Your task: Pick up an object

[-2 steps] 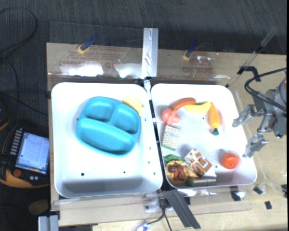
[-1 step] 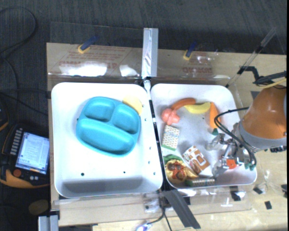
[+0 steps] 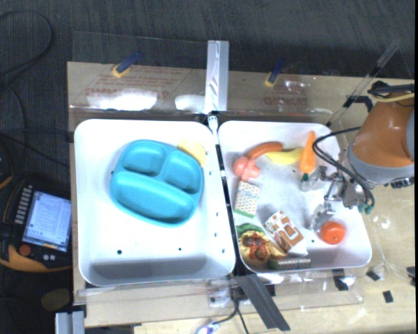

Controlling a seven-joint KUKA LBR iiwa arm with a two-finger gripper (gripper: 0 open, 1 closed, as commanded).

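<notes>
A: Nearest the camera, at the front edge of the right bin, a brownish food toy is lying beside a small printed box. Just right of them an orange ball is sitting in the corner.

B: And the arm?

A: It is reaching in from the right, its orange band over the bin's rim. The tool is hanging low over the right bin, its metal parts pointing down between the ball and an upright orange carrot toy. I cannot tell whether its fingers are apart or together; they are blurring into the white floor. Nothing is showing between them.

B: So which object is it picking?

A: Judging by position, the ball, lying just below the tool. To do this well, the tool should be centring over the ball and closing across its widest part, since a round thing near a wall is likely to roll away.

B: What else is in there?

A: A yellow banana toy, a pink-orange toy and a checked packet farther back. In the left bin a blue divided tray is partly covering a yellow piece.

B: Anything hard to read?

A: The fingertips, and whether they are touching the bin floor. The desk is running out of view on the right.
</notes>
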